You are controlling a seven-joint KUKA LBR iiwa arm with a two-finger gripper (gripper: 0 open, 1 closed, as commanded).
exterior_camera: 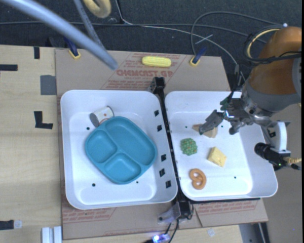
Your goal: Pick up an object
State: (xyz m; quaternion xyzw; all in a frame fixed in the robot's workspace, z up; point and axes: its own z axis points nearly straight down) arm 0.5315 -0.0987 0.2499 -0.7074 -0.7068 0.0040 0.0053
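We see the gripper low over the right bin, near its back edge, fingers spread wide, nothing between them. One finger hangs just over a tan piece near the back-left of that bin; touching or not, we cannot tell. Likely target is that piece. Other candidates in the same bin: green ball toward the left wall, yellow wedge mid-bin, pretzel near the front edge. Left bin carries a blue tray and a small cup at its back-left. Risks, as we judge: the piece sits off to one finger's side, not centred, so closing may nudge it away or pinch only a corner and drop it on lift. It looks small and flat, so fingers may close above it. The ball is near enough to get bumped.
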